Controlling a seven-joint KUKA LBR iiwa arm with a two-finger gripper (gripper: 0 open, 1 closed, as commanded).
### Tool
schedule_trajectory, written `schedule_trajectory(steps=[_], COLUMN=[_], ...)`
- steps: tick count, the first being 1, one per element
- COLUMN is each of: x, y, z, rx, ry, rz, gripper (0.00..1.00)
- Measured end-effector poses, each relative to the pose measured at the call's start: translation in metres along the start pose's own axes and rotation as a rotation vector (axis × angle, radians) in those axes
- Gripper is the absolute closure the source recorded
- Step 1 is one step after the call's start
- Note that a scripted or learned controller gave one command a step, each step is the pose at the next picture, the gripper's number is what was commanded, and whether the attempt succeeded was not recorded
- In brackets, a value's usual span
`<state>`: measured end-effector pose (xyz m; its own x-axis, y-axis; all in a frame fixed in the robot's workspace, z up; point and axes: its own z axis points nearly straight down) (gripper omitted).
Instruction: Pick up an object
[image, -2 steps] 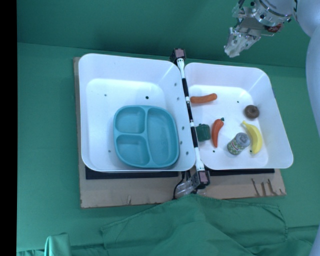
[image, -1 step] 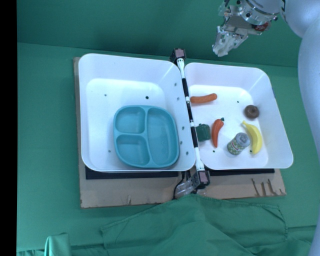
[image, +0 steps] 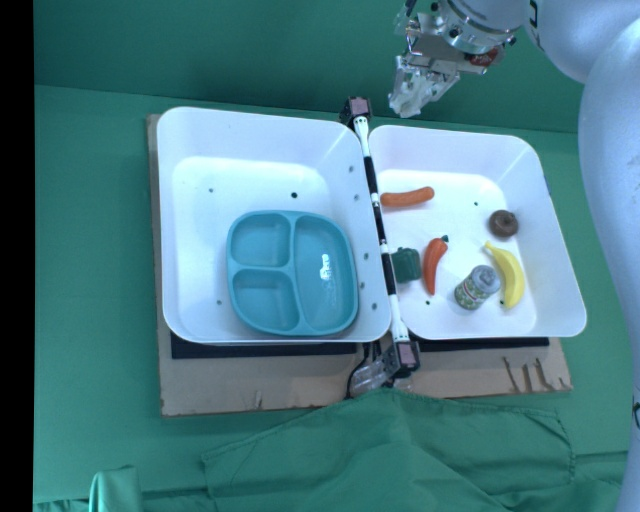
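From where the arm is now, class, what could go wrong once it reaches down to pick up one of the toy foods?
1. The green pepper lies against the divider at the right bin's wall, so the hand might knock the wall there.
2. The jar lies right beside the banana, so a grasp could shove one or catch both.
3. The carrot is thin and slanted, so it may slip free.

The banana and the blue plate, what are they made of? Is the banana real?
The banana looks like a plastic toy: its yellow is flat and even, with no brown spots, though the view is too small to be sure. The blue plate looks like smooth, hard plastic: a bright glint shines on it, and its three sections have rounded moulded edges.
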<state>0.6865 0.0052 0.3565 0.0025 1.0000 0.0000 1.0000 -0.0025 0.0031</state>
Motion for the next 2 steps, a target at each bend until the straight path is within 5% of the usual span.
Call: schedule_trajectory(steps=[1,2], x=[0.039,-0.029], y=[-0.055,0.014], z=[0.012,-0.005], rx=[0.0,-0.003], ry=[0.0,-0.002], rz=[0.0,0.001], gripper=[1.0,1.0])
